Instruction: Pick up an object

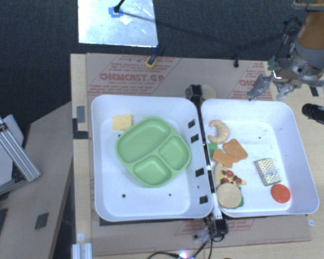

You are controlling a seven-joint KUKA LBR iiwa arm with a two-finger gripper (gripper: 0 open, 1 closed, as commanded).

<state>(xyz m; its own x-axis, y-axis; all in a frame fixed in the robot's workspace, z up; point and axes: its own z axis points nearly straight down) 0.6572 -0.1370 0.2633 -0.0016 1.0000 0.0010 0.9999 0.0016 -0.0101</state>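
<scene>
Behind bins, "CHEMCAST GP" board (130,75)

bench (81,161) | cardboard sheet (167,72) on it | two white bins: left (105,198), right (299,161)

grey arm (313,63) with an orange band above the wrist, ending in a pale metallic claw (270,88).

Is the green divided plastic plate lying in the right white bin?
No, the green divided plastic plate lies in the left white bin, beside a yellow block.
</scene>
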